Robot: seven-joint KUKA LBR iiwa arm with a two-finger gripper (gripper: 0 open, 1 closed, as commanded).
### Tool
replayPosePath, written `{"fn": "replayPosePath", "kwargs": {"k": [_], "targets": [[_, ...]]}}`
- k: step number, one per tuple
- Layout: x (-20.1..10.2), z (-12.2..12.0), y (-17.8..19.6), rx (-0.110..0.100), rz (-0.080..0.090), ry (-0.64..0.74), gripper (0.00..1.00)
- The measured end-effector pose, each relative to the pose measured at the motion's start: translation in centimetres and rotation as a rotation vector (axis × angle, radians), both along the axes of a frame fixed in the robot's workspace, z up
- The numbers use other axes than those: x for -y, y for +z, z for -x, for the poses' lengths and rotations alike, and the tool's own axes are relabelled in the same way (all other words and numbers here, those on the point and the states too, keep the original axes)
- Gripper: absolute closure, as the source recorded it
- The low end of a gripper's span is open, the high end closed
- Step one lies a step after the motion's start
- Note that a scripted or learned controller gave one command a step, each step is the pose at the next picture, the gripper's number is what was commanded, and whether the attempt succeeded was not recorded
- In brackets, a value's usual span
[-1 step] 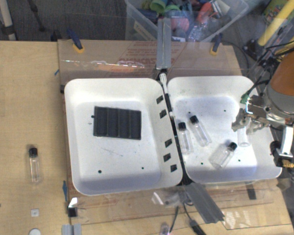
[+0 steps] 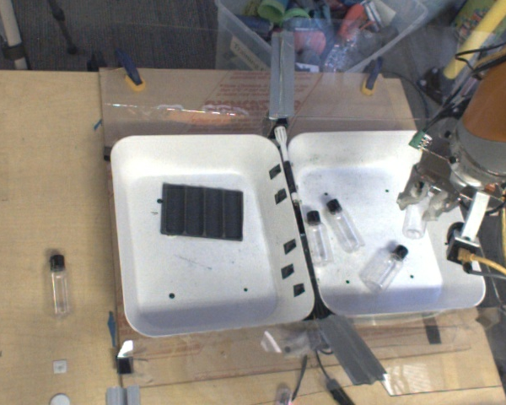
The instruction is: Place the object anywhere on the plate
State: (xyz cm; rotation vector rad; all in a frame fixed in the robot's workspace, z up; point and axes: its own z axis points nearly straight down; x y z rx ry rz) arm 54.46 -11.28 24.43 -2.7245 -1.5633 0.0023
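The wooden bench (image 2: 34, 184) fills the near edge and bears two shallow white bins side by side, the left bin (image 2: 135, 302) and the right bin (image 2: 455, 298), their inner rims touching down the middle. One grey arm (image 2: 489, 154) with an orange band reaches in from the right over the right bin's far-right corner. Beyond the bins stands one clear storage tub (image 2: 236, 15) heaped with coloured odds and ends.

One black ribbed plate (image 2: 202, 212) lies flat in the left bin, toward its middle.

The gripper (image 2: 422, 199) hangs just above the floor of the right bin near its right wall. A pale, clear, vial-like shape (image 2: 414, 223) shows directly under it; whether the gripper is clamped on it or released cannot be told.

Three clear vials with black caps lie on their sides in the right bin: the first vial (image 2: 318, 236) just beside the dividing rim, the second vial (image 2: 343, 224) close to its right, the third vial (image 2: 383, 266) nearer the front. All are well apart from the plate. One more, the stray vial (image 2: 59, 283), lies on the bare bench left of the left bin.
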Motion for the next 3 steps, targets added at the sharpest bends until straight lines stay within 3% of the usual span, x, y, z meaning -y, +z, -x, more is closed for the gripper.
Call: {"fn": "replayPosePath", "kwargs": {"k": [1, 2, 3], "targets": [[-3.3, 4.6, -6.1, -0.005, -0.002, -0.345, 1.0], [-5.9, -4.6, -5.1, -0.001, 0.001, -0.693, 1.0], [-11.6, -4.2, -5.2, -0.001, 0.0, -0.833, 1.0]]}}
